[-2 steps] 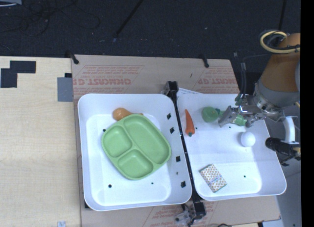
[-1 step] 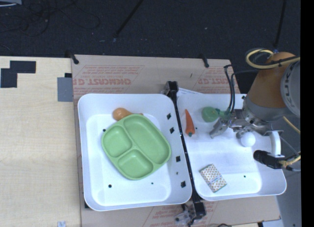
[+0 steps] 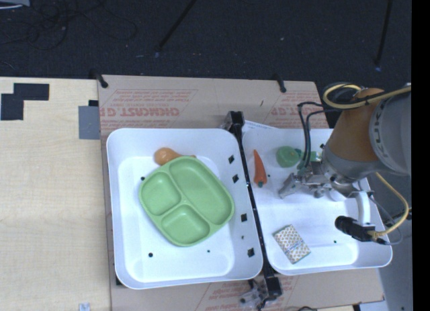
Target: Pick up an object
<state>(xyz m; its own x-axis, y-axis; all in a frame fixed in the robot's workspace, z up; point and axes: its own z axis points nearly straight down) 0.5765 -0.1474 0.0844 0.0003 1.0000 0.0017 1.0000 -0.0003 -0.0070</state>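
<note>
Left bin (image 3: 127,168): a green divided plate (image 3: 186,200) lies at its centre, with a small orange ball (image 3: 164,156) touching the plate's far-left rim. Right bin (image 3: 336,252): an orange carrot (image 3: 259,167) lies along its left wall, a green cup (image 3: 289,156) sits near the far edge, and a patterned box (image 3: 291,243) rests near the near-left corner. The claw (image 3: 304,186) hangs low over the right bin's middle, between cup and box; nothing is seen in it, and how far it is open cannot be told.
</note>
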